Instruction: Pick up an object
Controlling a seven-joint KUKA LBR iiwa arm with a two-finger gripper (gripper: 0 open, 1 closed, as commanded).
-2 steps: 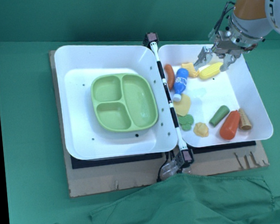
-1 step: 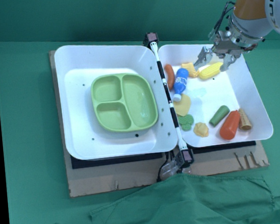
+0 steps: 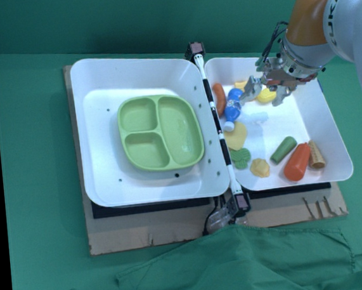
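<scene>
Your counter [image 3: 35,155] is covered in green cloth, and a green backdrop of the same tone rises behind it. A flat sheet of brown cardboard [image 3: 151,230] lies on the cloth, with a dark mat showing at its front edge under the bins. A loose fold of green fabric [image 3: 243,262] is bunched at the near edge of the view.

Two shallow white bins sit side by side on the cardboard, touching along a black-and-white divider rail [image 3: 216,122]. The left bin [image 3: 92,86] holds a light green plate [image 3: 161,132] with three compartments, lying flat near the middle.

The right bin [image 3: 333,139] holds the small objects. Along its left wall you find an orange sausage-shaped piece [image 3: 219,98], a blue piece [image 3: 233,104], a pale yellow piece [image 3: 235,136] and a dark green leafy piece [image 3: 240,158]. Toward the front lie a small yellow piece [image 3: 259,167], a green cylinder [image 3: 283,149], an orange carrot-shaped piece [image 3: 296,162] and a tan cone [image 3: 316,155]. A yellow piece [image 3: 265,95] lies at the back.

The arm [image 3: 339,5] enters from the right. The pincer [image 3: 267,93] sits low over the back of the right bin, directly above the yellow piece. You cannot tell whether it is spread, closed, or pinching anything.
</scene>
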